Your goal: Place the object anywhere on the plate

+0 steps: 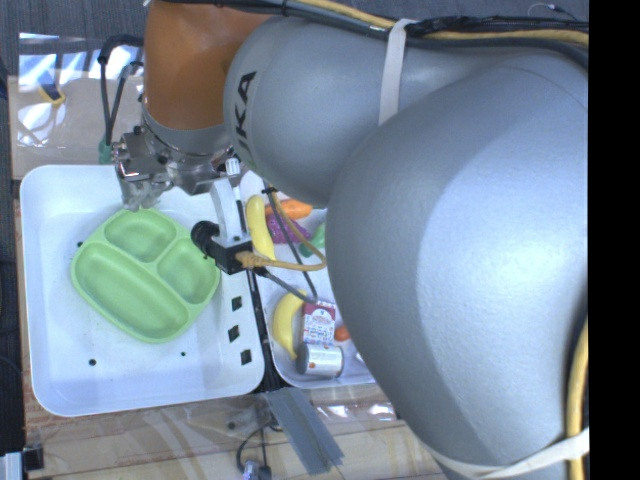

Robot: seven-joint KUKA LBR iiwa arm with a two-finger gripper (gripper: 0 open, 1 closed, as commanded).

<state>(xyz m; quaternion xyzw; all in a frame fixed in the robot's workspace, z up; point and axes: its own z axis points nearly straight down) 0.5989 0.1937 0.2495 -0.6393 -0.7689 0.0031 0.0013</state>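
Observation:
A light green plate with three compartments lies in the left white bin. My gripper hangs over the plate's far edge, just above its upper compartment. The wrist and orange band hide most of it, and I see no object in it. Candidate objects lie in the right bin: a yellow banana, a second banana, a red and white can, a grey can and an orange piece.
The grey arm covers most of the right bin and the right half of the view. A black cable clip and yellow cable hang near the bins' shared wall. Bare bin floor surrounds the plate at front and left.

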